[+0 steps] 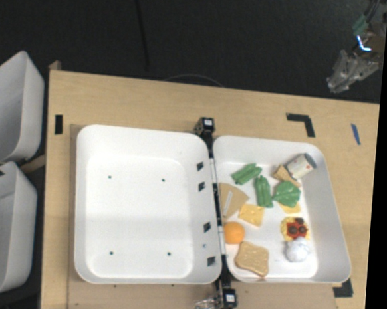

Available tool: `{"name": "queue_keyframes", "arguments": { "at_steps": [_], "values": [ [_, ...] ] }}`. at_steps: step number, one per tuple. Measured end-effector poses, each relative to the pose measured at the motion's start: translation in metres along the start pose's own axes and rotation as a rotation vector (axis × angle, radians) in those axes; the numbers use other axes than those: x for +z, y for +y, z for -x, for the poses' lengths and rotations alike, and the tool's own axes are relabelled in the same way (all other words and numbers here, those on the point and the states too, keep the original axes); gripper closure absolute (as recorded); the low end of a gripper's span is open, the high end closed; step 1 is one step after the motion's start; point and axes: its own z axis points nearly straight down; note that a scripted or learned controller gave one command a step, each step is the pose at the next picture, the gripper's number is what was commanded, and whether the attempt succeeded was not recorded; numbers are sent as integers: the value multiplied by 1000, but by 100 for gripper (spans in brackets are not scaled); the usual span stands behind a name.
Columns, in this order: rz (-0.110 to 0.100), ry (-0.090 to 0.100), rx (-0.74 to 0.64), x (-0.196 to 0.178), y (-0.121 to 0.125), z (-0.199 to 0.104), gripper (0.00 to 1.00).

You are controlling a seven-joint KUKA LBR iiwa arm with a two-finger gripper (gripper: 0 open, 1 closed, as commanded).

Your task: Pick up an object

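Where bins meet, a round glossy orange (234, 233) sits.

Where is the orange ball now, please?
In the camera view, the orange ball lies in the right bin, near its left wall, just above the bread slice and below the yellow cheese square.

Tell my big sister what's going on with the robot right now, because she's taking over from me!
Gripper: up at the top right, off the bench and far from both bins; nothing can be seen in it.
Things: all in the right bin: orange ball, bread slice, yellow cheese block, tan wedge, green bean pods, green leafy piece, white ball, red and yellow piece, grey can.
Left bin: beside it, touching along the middle.
Done: no pick yet.
Left: go down, grab one thing, lift it.
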Motion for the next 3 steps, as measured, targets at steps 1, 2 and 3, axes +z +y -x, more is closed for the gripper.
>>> {"name": "queue_keyframes", "arguments": {
  "at_steps": [1, 2, 3],
  "values": [
    [14, -4, -1, -77, 14, 2, 100],
    [0, -1, 0, 31, 16, -50, 100],
    [21, -4, -1, -106, -8, -47, 100]
  ]
}}
